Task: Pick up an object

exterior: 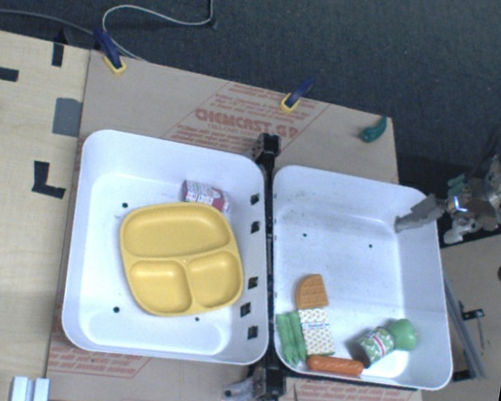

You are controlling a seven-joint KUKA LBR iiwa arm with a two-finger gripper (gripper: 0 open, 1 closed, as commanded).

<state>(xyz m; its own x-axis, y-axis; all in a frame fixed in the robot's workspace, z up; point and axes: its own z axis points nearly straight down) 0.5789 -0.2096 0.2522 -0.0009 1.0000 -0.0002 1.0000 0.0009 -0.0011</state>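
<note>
1. The grey two-finger gripper [426, 215] hung over the far right rim of the right shallow white bin [375, 221]; whether it was wide or narrow could not be told.
2. In that bin's near part lay a tan waffle-like piece [312, 291], a green bottle [387, 340], an orange carrot-like stick [334, 364] and a green pod [291, 336].
3. The left white bin [100, 217] held a yellow divided plastic tray [182, 258].

Green-capped bottle [387, 341] lay tilted in the right bin's [365, 225] near corner, orange carrot [334, 364] flat just beside it.
</note>
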